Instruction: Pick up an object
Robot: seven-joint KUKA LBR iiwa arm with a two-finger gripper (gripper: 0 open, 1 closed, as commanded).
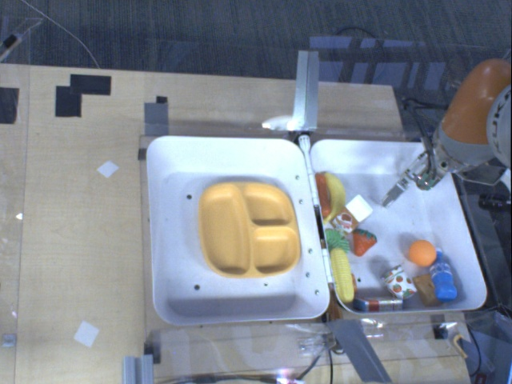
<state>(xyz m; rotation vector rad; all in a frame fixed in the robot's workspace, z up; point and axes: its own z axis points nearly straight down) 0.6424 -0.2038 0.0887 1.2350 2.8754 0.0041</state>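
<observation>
- Dark carpet [200,14] runs behind a light wooden bench [72,238], which carries black square markings near its far left edge.
- Two shallow white bins sit side by side on the bench, touching along a central seam: the left bin [172,294] and the right bin [472,286].
- Left bin contents: one yellow compartment tray [248,229], lying flat near the middle, with one long section and two smaller sections.
- Right bin contents, left edge: a banana [334,192] and a red item beside it, a white cube [358,209], a strawberry [364,242] and a corn cob [342,270] lying along the seam wall.
- Right bin contents, near edge: an orange ball [422,253], a blue bottle [443,282], a small patterned ball [395,279] and a red-and-blue marker [376,303] lying against the near wall.
- Arm position: the grey arm with the orange band [480,102] reaches in from the right, above the far right corner of the right bin.
- Pincer [394,194] position: angled down toward the left, over bare bin floor, just right of the white cube and apart from it.
- Pincer state: nothing is visible between the fingers; whether they are spread or closed cannot be told at this scale.
- All listed objects rest on the bin floor.
</observation>
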